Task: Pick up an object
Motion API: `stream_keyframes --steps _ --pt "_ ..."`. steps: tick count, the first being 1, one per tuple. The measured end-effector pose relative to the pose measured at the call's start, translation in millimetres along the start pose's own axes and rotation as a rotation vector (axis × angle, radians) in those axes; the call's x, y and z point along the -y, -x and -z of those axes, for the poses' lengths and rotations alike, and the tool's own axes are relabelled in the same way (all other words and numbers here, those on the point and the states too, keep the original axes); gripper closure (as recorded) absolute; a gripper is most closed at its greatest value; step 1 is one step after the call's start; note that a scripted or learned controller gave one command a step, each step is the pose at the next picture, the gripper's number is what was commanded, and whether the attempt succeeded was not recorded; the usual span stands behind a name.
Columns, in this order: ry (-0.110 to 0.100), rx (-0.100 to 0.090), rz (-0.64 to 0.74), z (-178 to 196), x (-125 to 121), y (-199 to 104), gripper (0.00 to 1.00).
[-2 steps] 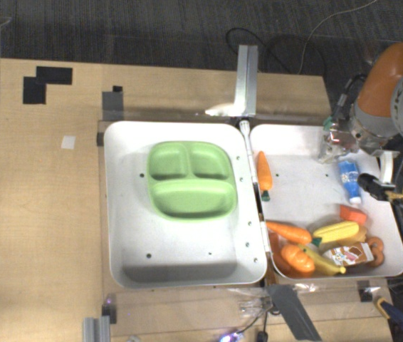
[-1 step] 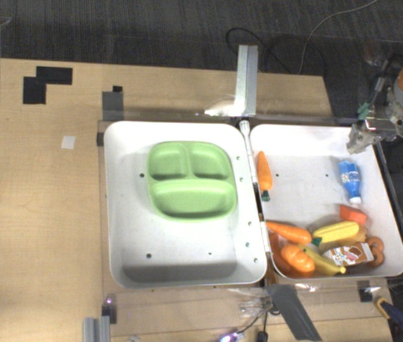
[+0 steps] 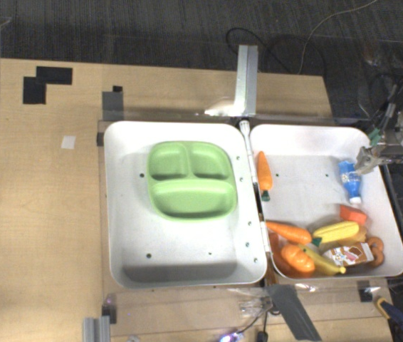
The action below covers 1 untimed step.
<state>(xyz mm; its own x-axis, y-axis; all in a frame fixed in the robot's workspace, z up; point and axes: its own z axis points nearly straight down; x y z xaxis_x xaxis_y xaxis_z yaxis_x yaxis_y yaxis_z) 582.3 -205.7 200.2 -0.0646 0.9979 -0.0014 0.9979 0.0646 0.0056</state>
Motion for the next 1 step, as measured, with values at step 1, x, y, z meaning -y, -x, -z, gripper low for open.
stream_keyframes --steps 1 --pt "0.000 0.000 -0.287 9.0 -48.3 -21.4 1.00"
